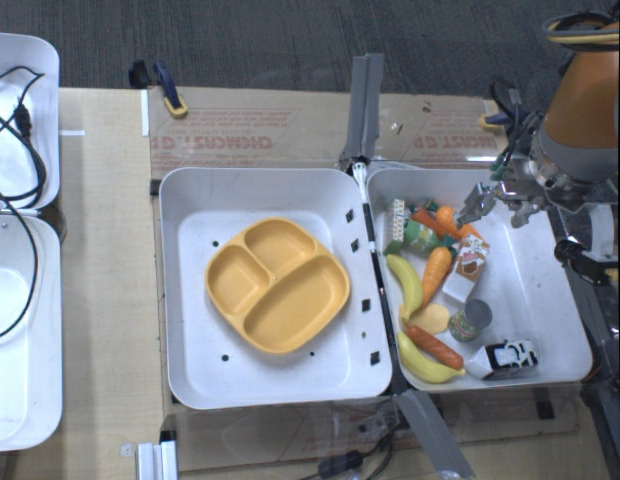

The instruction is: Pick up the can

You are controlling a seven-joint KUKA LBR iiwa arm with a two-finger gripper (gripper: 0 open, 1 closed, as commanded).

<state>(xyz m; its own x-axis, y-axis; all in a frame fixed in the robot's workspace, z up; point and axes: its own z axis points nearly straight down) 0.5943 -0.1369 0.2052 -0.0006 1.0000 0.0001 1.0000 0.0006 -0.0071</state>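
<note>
The can (473,320), small and grey with a dull metal top, stands in the right bin (550,288) near its front, between a lemon-coloured piece and a black and white toy (510,356). My gripper (498,209) hangs over the back of the same bin, up and to the right of the can and well apart from it. It is open, with nothing between its fingers. The orange-banded arm (588,98) rises behind it at the right edge.
Toy food crowds the right bin's left half: two bananas (405,280), carrots (436,268), a green pack (408,226), a small carton (470,258). A yellow divided plate (278,284) lies in the left bin (190,268). A grey post (365,108) stands between the bins.
</note>
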